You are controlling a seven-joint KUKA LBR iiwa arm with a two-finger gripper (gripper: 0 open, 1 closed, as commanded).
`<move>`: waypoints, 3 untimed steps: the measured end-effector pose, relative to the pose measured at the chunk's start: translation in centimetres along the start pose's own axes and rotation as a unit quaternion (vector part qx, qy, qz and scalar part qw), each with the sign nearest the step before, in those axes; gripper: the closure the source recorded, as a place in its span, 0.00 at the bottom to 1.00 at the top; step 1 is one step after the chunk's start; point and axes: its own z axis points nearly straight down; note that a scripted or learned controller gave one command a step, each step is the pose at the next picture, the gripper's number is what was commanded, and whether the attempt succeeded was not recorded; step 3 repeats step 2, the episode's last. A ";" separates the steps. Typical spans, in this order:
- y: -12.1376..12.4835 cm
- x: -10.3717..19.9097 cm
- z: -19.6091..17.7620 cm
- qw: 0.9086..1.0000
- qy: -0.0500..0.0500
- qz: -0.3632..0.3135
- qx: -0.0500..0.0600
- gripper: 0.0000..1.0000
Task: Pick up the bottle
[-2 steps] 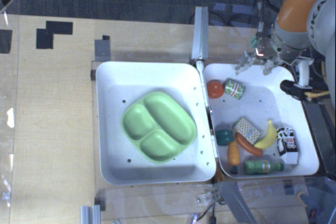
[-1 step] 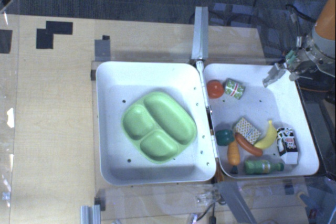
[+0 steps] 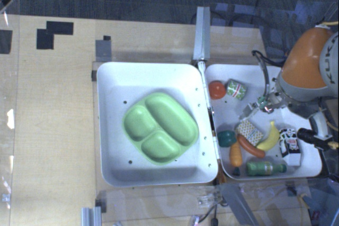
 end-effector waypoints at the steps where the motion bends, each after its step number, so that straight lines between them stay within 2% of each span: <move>1: 5.1 -6.6 -11.3 0.997 -0.002 0.083 -0.002 0.00; 2: -0.9 -2.8 -11.3 0.998 -0.001 -0.057 -0.001 0.00; 3: -0.9 -2.8 -11.3 0.998 -0.001 -0.057 -0.001 0.00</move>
